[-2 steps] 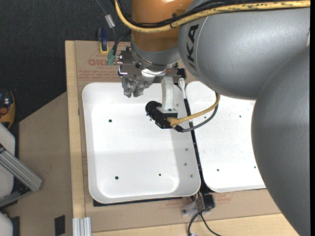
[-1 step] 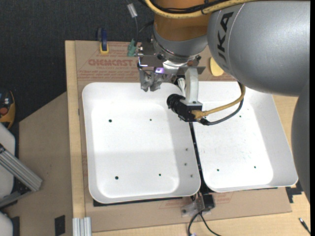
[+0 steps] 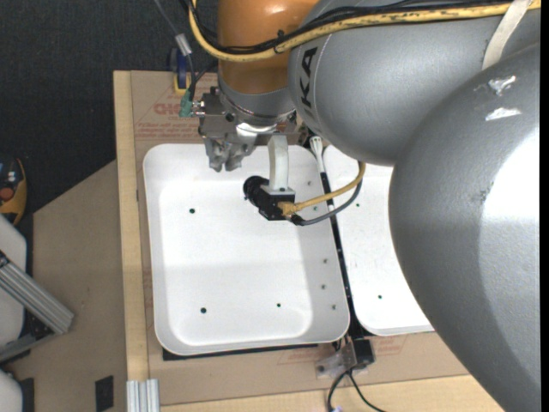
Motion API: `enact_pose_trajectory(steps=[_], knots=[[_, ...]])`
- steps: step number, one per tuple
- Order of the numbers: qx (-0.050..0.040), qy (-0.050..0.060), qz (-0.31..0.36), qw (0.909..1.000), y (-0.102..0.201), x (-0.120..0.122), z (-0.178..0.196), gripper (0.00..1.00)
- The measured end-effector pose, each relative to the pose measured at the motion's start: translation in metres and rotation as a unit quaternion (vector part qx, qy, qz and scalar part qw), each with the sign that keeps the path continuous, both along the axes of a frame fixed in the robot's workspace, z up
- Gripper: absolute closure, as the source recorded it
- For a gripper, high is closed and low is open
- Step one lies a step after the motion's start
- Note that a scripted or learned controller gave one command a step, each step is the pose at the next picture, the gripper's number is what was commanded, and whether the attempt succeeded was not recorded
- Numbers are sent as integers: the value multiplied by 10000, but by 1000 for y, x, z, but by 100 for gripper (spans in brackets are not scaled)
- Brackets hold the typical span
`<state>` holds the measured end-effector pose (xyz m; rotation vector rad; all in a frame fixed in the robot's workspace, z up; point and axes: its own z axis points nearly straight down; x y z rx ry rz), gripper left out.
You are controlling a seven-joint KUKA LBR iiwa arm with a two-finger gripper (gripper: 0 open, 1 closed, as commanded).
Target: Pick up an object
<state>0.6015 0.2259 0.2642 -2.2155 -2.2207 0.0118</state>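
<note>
Grey arm links (image 3: 429,144) loom nearest the lens, sweeping in from the right; the orange band (image 3: 266,15) sits above the wrist, which points down over the left bin (image 3: 232,316) near its far edge. At the gripper (image 3: 225,157), whether anything is grasped cannot be told. No loose object is discernible in either bin.

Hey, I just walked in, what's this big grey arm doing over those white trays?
The grey KUKA arm with the orange band reaches in over the left shallow white bin. Its two-finger gripper hangs above that bin's far end. No object can be seen held in it, and whether the jaws are open or shut cannot be told from here. The second white bin lies alongside, largely hidden by the arm. A yellow and black cable loops from the wrist.
</note>
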Motion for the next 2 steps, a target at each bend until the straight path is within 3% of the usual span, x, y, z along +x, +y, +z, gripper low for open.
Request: enact_pose_trajectory(steps=[1, 2], knots=[[17, -86, -24, 10000, -27, 12, 61, 100], [1, -8, 1, 10000, 0, 39, -7, 100]])
